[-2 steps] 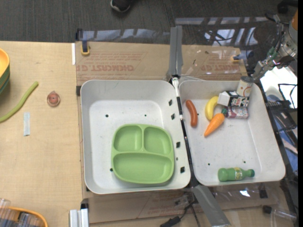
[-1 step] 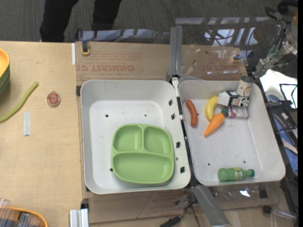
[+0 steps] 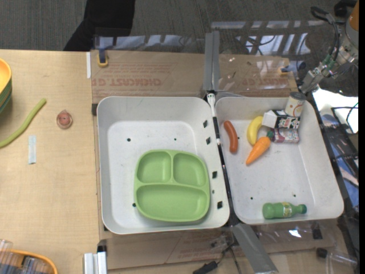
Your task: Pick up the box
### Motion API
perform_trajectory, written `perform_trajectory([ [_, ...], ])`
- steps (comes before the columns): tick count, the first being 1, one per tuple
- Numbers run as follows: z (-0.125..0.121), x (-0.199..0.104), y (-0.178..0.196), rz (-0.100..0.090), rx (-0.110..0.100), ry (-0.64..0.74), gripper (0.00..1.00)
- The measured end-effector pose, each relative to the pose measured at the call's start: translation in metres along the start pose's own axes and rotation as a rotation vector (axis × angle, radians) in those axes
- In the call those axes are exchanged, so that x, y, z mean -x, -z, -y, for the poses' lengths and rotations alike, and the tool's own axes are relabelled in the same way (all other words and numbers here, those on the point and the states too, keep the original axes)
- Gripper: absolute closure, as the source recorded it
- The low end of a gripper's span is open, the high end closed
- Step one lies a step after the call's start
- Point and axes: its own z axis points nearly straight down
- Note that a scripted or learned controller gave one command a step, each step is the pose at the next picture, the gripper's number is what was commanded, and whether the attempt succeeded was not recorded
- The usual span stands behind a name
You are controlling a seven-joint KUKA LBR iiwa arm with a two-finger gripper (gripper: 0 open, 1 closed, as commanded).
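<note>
Two bins: shallow white trays side by side; the box sits in the right white bin (image 3: 328, 181).
Box: small black-and-white printed carton (image 3: 283, 127), at the far right corner, its long axis roughly left-right, touching a yellow banana (image 3: 254, 129) and an orange carrot (image 3: 258, 149).
Gripper: the grey arm's pincer (image 3: 315, 76) hangs over the bin's far rim; whether it is spread or pressed together I cannot tell.
Key relation: carton lies down-left of the pincer, near.

Printed cardboard box (image 3: 283, 127), glossy plastic bottle (image 3: 283, 210) and matt green plastic plate (image 3: 173, 185) lie in smooth white bins (image 3: 111, 153).
</note>
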Motion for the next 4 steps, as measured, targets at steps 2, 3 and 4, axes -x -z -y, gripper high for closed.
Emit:
perform_trajectory([
  [2, -0.001, 0.002, 0.018, 0.006, 0.004, 0.001, 1.00],
  [3, 0.018, -0.042, -0.073, -0.002, -0.002, 0.004, 1.00],
  [4, -0.009, -0.018, 0.000, -0.002, -0.002, 0.028, 1.00],
])
